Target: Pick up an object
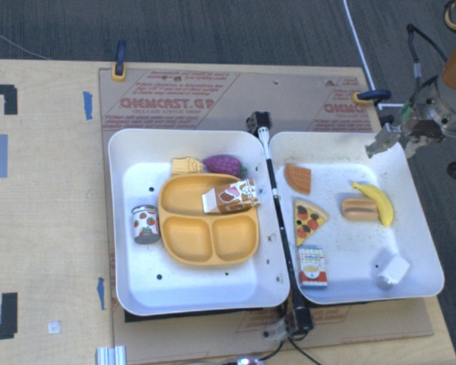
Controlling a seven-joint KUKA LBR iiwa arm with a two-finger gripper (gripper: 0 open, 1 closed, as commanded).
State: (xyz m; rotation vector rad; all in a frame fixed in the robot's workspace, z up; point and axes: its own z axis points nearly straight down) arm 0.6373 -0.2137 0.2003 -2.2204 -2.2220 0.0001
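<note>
banana (pixel 376 201): yellow, curved, lying in the right bin (pixel 422 242), long axis running from upper left to lower right, touching the hot dog (pixel 357 208) on its left. same bin: pizza slice (pixel 308 220), small carton (pixel 312 268), orange slab (pixel 298 178), white block (pixel 393 269). left bin (pixel 129 204): yellow divided plate (pixel 209 234) with a milk carton (pixel 229 196) across its rim, can (pixel 145 224), purple grapes (pixel 223 164). gripper (pixel 401 137): above the right bin's upper right corner, nothing between its fingers; open or closed, cannot tell.

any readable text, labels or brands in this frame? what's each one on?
"CHEMCAST GP": red print on the brown board behind the bins, repeated at its right end, partly cut off.
Milk carton, small box, can: printing too small to read.
</note>
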